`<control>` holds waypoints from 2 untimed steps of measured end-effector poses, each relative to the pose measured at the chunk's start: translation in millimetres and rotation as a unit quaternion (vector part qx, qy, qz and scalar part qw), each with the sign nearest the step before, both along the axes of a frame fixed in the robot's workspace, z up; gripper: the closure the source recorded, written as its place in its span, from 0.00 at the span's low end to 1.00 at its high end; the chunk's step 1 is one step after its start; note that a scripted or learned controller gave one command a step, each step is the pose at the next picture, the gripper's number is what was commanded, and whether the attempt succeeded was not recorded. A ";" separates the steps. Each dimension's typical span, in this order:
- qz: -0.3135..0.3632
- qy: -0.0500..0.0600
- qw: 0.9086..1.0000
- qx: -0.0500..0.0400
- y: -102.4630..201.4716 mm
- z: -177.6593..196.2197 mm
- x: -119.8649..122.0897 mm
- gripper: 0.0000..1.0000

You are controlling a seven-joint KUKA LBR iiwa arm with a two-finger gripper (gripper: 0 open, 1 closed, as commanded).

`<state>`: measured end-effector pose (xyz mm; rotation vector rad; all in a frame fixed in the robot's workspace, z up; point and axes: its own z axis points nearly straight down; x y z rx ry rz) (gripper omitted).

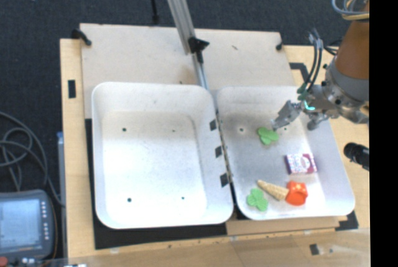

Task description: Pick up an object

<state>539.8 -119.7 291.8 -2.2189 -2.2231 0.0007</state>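
The right bin [323, 135] holds several small items. A green toy piece [268, 135] lies near its middle, and a purple-and-white box [300, 163] sits to its lower right. Along the front wall lie a tan cone [270, 190], an orange-red toy [296, 193] and a green clover-shaped piece [257, 199]. My gripper [300, 119] hangs over the upper right part of this bin, just up and right of the green toy piece. Its fingers [285, 115] are spread open with nothing between them.
The left bin [106, 135] stands beside the right one, with a raised divider [221, 147] where they meet. A slanted metal pole [177, 4] rises behind the bins. A monitor [22, 225] and cables sit off the bench's left.
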 end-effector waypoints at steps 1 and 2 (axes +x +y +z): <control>-0.001 -0.002 1.000 0.000 -0.1 1.9 0.6 0.00; -0.002 0.001 1.000 -0.001 -12.0 -51.7 -1.5 0.00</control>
